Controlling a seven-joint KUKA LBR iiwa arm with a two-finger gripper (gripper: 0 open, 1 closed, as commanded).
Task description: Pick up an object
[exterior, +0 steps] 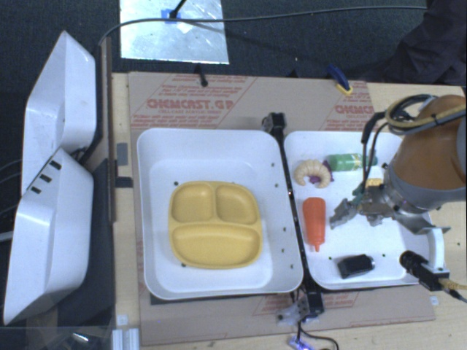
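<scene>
1. Camera view, risks: the pincer (343, 214) hovers in the right bin (379, 281) between the orange carrot (314, 222) and the black block (355, 265), gripping nothing. Descending here, it may nudge the carrot aside or close on bare floor.
2. Camera view, unclear: whether its fingers are apart, I cannot tell. The arm's wrist covers part of the green bottle (343, 162).

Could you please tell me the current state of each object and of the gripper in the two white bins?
Yellow plastic divided plate: lying flat in the left white bin.
Orange carrot-shaped toy: lying lengthwise in the right white bin.
Cream curled toy with a purple patch: lying above the carrot.
Green cylindrical object: on its side.
Small black block: lying flat.
Gripper: low over the right bin, holding nothing.
</scene>
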